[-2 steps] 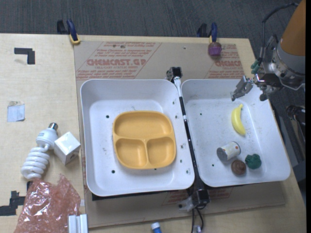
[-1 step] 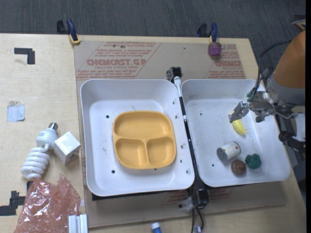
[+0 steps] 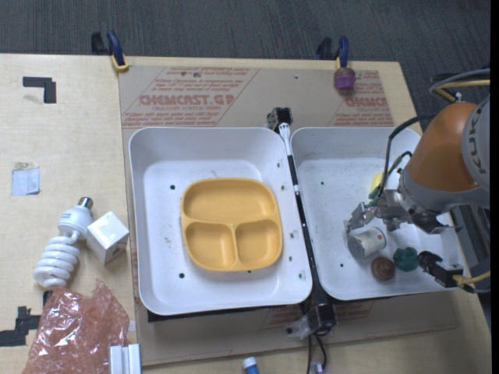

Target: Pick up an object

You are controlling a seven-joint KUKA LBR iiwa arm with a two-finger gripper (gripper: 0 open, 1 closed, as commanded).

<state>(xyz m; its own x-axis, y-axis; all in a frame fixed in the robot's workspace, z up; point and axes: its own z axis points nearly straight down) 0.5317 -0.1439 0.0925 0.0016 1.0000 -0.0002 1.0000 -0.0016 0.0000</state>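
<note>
Objects for picking sit in the right bin (image 3: 335,279), close under the end effector (image 3: 365,218). 1 is a small grey cylinder (image 3: 366,242) lying on its side, just below the end effector and maybe touching it. A round brown thing (image 3: 382,268) lies a bit further below and to the right of the end effector. A dark green thing (image 3: 405,259) sits right beside the brown one, also below and to the right. A bit of yellow (image 3: 377,183) peeks out just above the end effector, partly hidden by the arm.

I cannot tell if the end effector is open or closed, because its tips are blurry and small. Nothing can be seen held in it.

The grey arm with its big orange band (image 3: 444,150) comes in from the right of the end effector.

Far to the left of the end effector is the left bin (image 3: 148,209), and a yellow tray (image 3: 231,224) with 3 parts lies inside it. Even further left, on the surface (image 3: 62,146), lie a white curly light bulb (image 3: 62,248), a small white box (image 3: 107,236) and a crinkly pink bag (image 3: 74,329). Above the end effector, up at the top of the board, is a small purple thing (image 3: 345,77) by a clamp
</note>
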